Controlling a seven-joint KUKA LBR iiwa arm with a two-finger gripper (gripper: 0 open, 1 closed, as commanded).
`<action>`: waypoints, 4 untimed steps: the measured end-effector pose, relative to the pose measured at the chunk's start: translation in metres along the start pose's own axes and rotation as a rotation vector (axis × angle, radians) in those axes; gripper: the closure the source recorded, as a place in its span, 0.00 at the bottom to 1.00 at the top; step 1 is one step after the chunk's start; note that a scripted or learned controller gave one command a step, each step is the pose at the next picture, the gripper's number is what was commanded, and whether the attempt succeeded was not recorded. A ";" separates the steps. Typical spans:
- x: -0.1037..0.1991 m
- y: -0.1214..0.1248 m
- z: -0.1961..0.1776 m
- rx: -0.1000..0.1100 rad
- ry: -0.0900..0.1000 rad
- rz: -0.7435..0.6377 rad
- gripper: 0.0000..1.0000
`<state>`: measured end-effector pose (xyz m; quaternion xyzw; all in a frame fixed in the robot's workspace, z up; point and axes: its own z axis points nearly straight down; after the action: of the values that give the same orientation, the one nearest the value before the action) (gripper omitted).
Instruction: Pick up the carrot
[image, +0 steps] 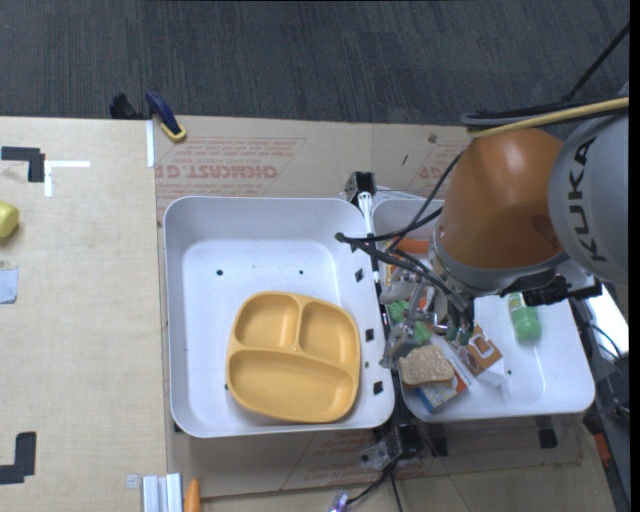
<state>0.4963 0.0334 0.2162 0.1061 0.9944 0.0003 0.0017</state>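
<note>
My gripper (425, 318) reaches down into the left part of the right bin (560, 395), under the arm's orange band (500, 195). It hangs over a heap of small items. Just right of it lies an orange and white piece (485, 352); I cannot tell whether this is the carrot. A slice of brown bread (428, 366) lies right below the gripper, close to it. The wrist and cables hide much of the heap.
The left bin (200, 300) holds a yellow divided plate (295, 357). In the right bin a green item (524, 322) lies right of the gripper and a blue-edged packet (440, 395) sits under the bread. The bins' shared wall (378, 330) is close to the gripper's left.
</note>
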 end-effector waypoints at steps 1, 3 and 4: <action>0.021 0.064 0.063 0.000 0.002 -0.005 0.00; 0.020 0.066 0.110 -0.010 -0.039 -0.008 1.00; 0.019 0.067 0.113 -0.007 -0.041 -0.093 1.00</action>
<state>0.4922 0.1032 0.1033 0.0598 0.9980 0.0016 0.0225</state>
